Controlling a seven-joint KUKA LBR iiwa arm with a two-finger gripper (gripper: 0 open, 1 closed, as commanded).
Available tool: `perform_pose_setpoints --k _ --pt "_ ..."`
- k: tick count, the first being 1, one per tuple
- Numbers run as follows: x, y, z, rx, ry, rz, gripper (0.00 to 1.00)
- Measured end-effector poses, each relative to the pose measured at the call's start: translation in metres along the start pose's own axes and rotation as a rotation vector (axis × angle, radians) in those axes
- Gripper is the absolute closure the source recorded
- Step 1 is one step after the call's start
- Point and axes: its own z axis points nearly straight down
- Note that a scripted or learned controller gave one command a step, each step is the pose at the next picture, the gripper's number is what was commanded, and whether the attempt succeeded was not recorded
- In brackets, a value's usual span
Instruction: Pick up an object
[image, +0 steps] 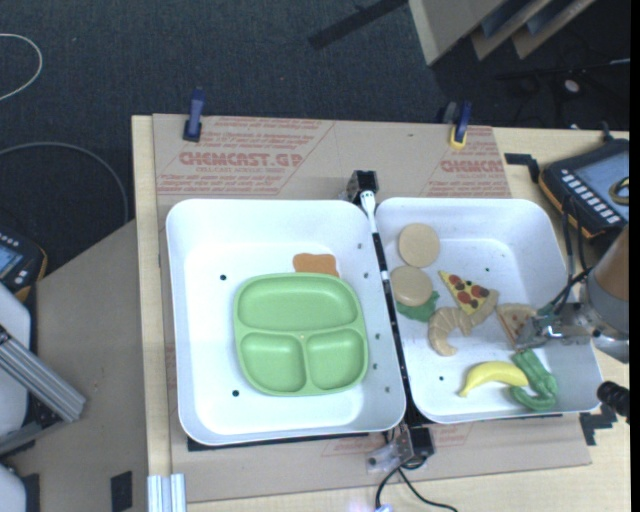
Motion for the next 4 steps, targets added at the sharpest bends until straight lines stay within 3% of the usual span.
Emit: perform_pose_setpoints --k 4 --pt "0.02 -0.001 0.0 -0.001 -0.01 0.004 1.0"
